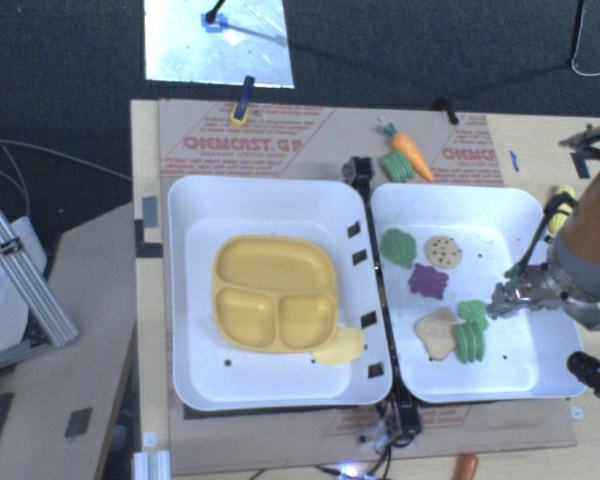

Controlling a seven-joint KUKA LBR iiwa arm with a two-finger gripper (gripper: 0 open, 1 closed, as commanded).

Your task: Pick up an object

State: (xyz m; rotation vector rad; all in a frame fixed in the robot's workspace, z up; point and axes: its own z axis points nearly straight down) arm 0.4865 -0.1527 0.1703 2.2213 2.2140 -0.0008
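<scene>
A grey KUKA arm reaches in from the right over the right bin [525,208], its gripper [502,302] hanging low just right of a green ribbed toy [470,330] near the bin's middle. Whether the tool is released or clenched cannot be told from this angle, and nothing can be seen held in it. The green toy lies touching a tan bread-shaped piece [436,333] on its left; a purple block [428,281], a chocolate-chip cookie [442,252] and a green leafy piece [398,247] sit farther back in the same bin. The left bin [195,268] holds a yellow divided tray [275,292] with a pale yellow piece [340,345] at its near right corner. A toy carrot [412,152] rests on the tabletop [280,143] beyond the bins. The likely target is the green toy, and the risk appears to lie in crowding: a descent slightly off line could push it against the bread piece or clip its edge, so the tool closes on nothing or drags two things at once.
</scene>
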